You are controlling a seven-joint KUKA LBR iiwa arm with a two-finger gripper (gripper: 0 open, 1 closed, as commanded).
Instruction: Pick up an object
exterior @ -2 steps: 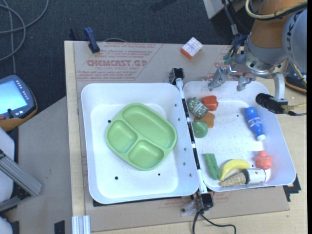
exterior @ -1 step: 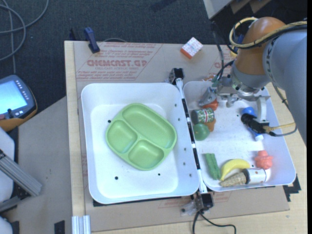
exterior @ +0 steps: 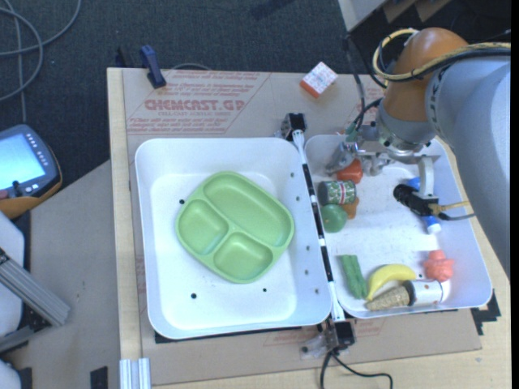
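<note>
Your gripper sits at the right bin's far-left corner, over a small orange-red plastic piece; can't tell its state. That piece looks light, stiff and a bit slick, so pinch it across its narrow sides. In that bin I count one can, one green ball, one banana and one green stick. The left bin has one green divided plate.
</note>
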